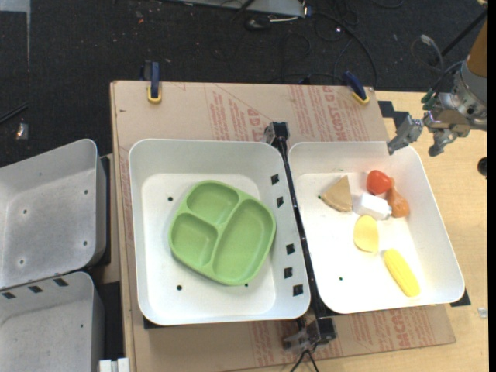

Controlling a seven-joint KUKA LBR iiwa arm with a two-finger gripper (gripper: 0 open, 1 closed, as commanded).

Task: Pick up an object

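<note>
A: Objects for picking sit in the right bin [434, 231], clustered toward its 12 o'clock half. A red tomato-like piece [379, 181] lies at the top, an orange piece [399, 205] just beside it at 4 o'clock, and a white block [372, 205] touches both from below.

B: And the rest?

A: A tan wedge [337, 194] lies at 9 o'clock of the white block. A pale yellow lemon shape [366, 233] is at 6 o'clock of the block, and a yellow corn-like piece [401, 272] lies further toward 5 o'clock.

B: Where is the gripper [422, 134]?

A: Above the bin's corner at 1 o'clock, apart from every object. The jaws are spread apart with nothing between them.

B: The other side?

A: The left bin [147, 208] carries a green divided plate [223, 232]. Both bins rest on the desk [232, 103].
</note>
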